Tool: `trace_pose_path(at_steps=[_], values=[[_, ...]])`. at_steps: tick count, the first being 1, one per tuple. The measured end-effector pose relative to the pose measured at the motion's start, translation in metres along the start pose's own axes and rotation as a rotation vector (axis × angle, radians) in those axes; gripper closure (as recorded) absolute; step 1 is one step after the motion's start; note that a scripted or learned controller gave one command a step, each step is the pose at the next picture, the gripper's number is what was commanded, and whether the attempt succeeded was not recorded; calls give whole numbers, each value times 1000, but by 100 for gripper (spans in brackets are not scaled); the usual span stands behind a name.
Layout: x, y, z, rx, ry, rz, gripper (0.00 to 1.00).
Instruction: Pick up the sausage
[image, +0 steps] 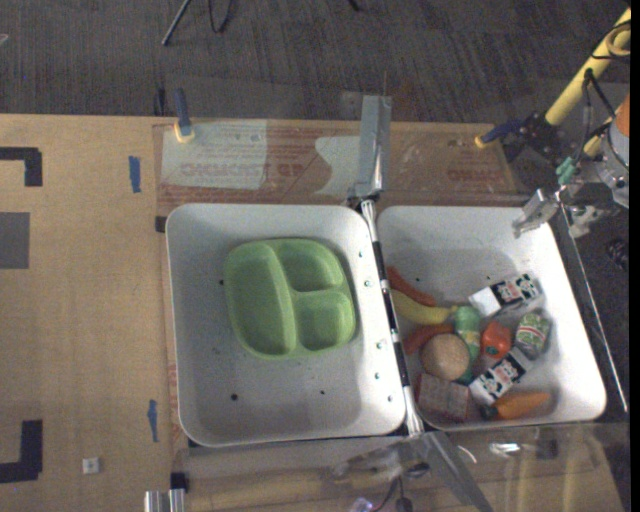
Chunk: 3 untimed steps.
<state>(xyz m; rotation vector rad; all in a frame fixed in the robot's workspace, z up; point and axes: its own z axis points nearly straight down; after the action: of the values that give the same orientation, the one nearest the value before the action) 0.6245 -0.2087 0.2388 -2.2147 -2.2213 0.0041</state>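
I see a cardboard-covered bench (80, 330); by the right bin (450, 240), the sausage (410, 286) touches a banana (422, 310). Gripper (540, 210) grip: can't tell.

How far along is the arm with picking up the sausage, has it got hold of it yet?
Nothing looks done yet. The sausage, a reddish piece along the left wall of the right bin, lies among the other toy food. The gripper is at that bin's far right corner, well apart from it and with nothing visibly in it. Left to do: reach across to the sausage, close on it and lift it.
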Motion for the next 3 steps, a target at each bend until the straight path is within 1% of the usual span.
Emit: trace_pose_path(at_steps=[1,2,3], values=[[81,16,85,1,0,54,0],[112,-9,128,1,0,49,0],[115,-15,153,-11,-1,210,0]])
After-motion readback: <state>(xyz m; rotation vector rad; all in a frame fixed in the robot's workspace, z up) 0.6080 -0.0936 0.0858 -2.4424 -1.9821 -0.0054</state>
